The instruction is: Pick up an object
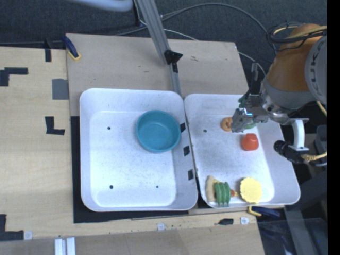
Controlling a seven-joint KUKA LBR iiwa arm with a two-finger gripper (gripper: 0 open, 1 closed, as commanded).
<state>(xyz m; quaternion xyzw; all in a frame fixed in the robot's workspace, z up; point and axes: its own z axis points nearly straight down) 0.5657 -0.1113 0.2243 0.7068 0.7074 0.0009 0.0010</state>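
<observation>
Orange piece in right bin, roundish, axis unclear; pincer just beside it, finger state indiscernible.

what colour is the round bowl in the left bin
The round plastic bowl is blue, seen best in the overhead camera view.

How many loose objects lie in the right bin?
4: an orange piece beside the end effector, a red piece mid-bin, a green-and-cream item and a yellow piece at the near edge. The end effector may hide more.
</observation>
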